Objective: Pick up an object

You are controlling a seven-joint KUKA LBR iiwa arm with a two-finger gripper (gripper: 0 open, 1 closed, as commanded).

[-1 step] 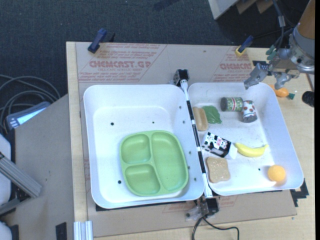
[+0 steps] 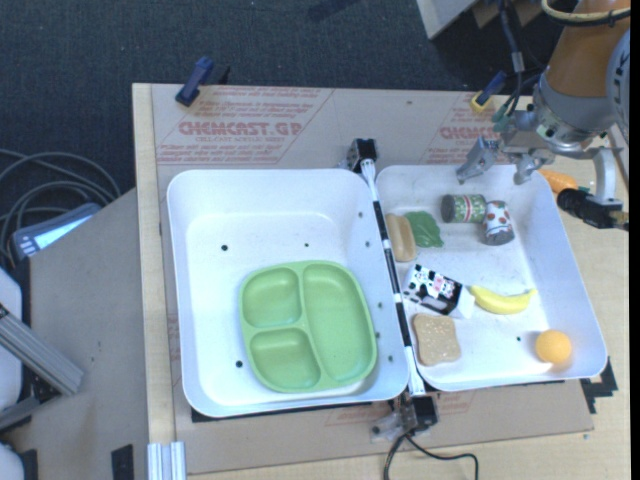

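- The claw [image 2: 497,164] is hanging over the far edge of the right bin [image 2: 578,273], its two fingers spread apart and pinching nothing.
- No object is being lifted yet; judging by this, the approach step is in hand, with the pick itself not yet begun.
- The things on offer are all lying in the right bin: two small cans [image 2: 478,214] side by side nearest the claw, a green piece [image 2: 425,230] touching a tan bread-like piece [image 2: 401,237], a black-and-white carton [image 2: 432,289], a banana [image 2: 501,300], a slice of toast [image 2: 436,339] and an orange [image 2: 553,347] in the near corner.
- The left bin [image 2: 200,248] is carrying a green divided tray [image 2: 306,325].
- The cans are looking like the likeliest target, being just below the claw.
- The next move is calling for a descent straight over one can, with the fingers straddling it.
- The cans are lying close together, so one finger may be landing on the neighbour and rolling both away.
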